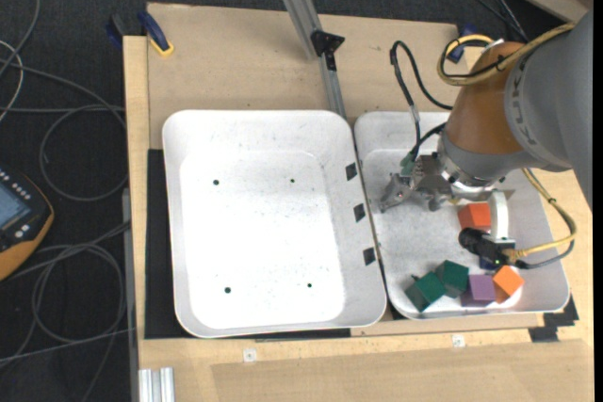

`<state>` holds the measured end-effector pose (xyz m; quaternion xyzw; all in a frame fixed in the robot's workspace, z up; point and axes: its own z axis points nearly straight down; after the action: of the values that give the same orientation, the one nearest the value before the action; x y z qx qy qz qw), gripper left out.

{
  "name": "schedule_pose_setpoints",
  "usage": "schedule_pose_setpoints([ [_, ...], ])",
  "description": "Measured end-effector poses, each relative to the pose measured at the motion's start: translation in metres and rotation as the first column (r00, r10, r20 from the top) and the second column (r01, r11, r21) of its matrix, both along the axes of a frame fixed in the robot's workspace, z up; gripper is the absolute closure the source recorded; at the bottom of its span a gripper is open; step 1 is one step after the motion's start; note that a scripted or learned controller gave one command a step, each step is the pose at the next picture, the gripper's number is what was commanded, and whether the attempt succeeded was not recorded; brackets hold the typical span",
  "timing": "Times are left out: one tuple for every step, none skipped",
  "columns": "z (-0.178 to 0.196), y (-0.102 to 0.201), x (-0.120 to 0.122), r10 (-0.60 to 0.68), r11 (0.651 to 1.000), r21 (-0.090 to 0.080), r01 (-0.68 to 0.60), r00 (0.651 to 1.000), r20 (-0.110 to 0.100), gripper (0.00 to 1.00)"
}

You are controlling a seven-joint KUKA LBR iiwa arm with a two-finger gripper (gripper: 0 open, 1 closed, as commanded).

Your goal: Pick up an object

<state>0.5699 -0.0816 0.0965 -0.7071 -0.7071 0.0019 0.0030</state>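
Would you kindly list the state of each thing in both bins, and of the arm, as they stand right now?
Left bin: lying flat on the bench.
Right bin: holds the blocks, gathered near its front corner.
Dark green blocks: resting on the bin floor, touching each other.
Purple block: resting beside the green ones.
Orange block: resting at the front rim.
Orange-red block: lying under the wrist.
Gripper: low over the right bin, grasp unclear.

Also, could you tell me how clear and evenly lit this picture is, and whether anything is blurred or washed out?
In the camera view the light is even and soft; the left bin looks bright white but keeps its specks, the blocks read sharply, and the arm nearest the lens is slightly soft.
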Motion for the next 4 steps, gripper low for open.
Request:
schedule_pose_setpoints([
  [0.014,0.000,0.002,0.000,1.000,0.000,0.000,1.000,0.008,1.00],
  [0.070,-0.008,-0.003,-0.001,1.000,-0.002,0.001,1.000,0.013,1.00],
  [0.126,-0.014,0.007,0.001,1.000,-0.003,-0.001,1.000,0.015,1.00],
  [0.143,-0.014,0.008,0.001,1.000,-0.002,-0.001,1.000,0.011,1.00],
])
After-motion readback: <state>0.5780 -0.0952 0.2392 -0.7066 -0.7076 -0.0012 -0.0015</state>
